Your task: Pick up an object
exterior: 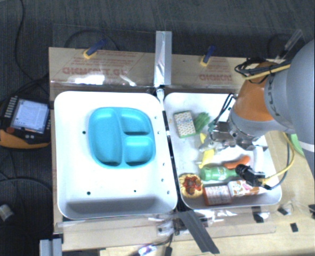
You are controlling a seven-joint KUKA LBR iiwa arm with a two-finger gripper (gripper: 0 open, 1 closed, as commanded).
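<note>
Camera view: end effector (219,136) is lowered into the right bin (274,196) among toy food; its grip state cannot be told. Green bottle (218,173) lies near the bin's front edge. Nothing visibly lifted; pick outstanding.

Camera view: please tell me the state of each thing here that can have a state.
Blue divided plate: upright, flat in the left bin.
Green bottle: lying on its side in the right bin.
Red-labelled bottle: lying on its side near the front wall.
Patterned sponge: lying flat.
Gripper: lowered into the right bin, above the items.
</note>
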